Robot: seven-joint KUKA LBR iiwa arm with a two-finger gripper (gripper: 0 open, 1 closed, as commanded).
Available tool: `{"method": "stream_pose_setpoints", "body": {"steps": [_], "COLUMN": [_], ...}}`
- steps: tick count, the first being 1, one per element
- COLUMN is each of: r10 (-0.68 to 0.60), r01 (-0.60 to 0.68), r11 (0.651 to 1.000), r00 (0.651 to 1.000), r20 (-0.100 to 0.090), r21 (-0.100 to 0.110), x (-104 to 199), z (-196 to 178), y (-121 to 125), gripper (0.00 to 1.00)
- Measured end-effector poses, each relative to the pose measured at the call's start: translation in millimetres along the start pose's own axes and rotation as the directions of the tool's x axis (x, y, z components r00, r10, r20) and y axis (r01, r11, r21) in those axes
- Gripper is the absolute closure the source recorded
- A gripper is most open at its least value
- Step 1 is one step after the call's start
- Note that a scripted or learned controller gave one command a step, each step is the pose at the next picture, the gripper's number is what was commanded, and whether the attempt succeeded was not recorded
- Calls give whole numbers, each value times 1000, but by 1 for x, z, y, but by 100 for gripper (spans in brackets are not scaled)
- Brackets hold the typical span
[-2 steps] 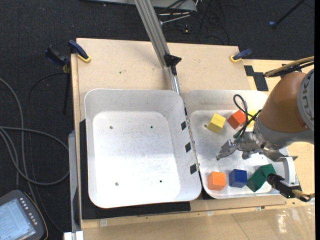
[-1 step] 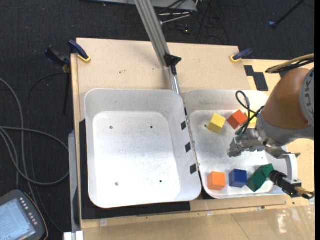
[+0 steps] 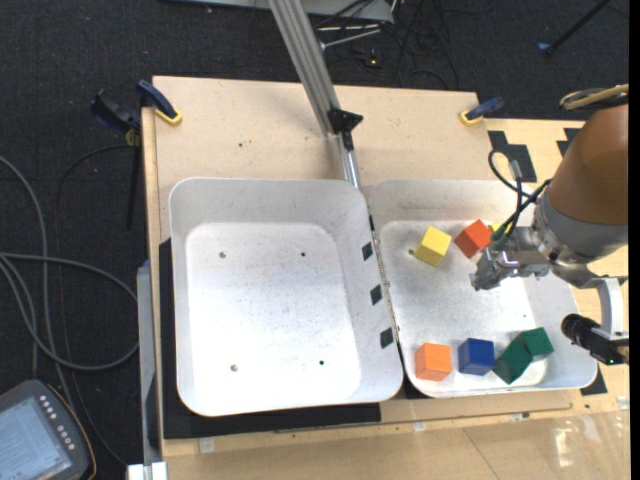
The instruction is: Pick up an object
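Gripper [image 3: 487, 276] nr red block [image 3: 474, 237].

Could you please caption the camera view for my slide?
Pincer hovers in the right bin near yellow block and red-orange block.

White bins [image 3: 200, 208] hold yellow [image 3: 434, 245], orange [image 3: 433, 360], blue [image 3: 477, 356], green blocks [image 3: 524, 355].

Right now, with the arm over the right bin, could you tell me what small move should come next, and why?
Probably a short shift toward the far-left of the right bin, then down. The end effector hangs just right of the yellow block and just below the red-orange block, with neither between its fingers. The yellow block stands a little apart from its neighbour, so it looks like the easier target.
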State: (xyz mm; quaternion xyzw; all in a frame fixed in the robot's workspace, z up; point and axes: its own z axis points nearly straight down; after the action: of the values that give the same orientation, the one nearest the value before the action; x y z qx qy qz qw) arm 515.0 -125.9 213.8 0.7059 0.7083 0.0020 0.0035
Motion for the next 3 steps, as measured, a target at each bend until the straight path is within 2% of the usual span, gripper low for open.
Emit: {"method": "stream_pose_setpoints", "body": {"steps": [1, 2, 3], "r10": [0, -5, -5], "r01": [0, 5, 5], "r11": [1000, 1000, 1000], "r00": [1000, 1000, 1000], "r20": [0, -2, -2], "r21": [1, 6, 5], "x": [0, 51, 97], "z": [-51, -39, -28], "y": [2, 29, 70], "gripper": [100, 100, 100]}}
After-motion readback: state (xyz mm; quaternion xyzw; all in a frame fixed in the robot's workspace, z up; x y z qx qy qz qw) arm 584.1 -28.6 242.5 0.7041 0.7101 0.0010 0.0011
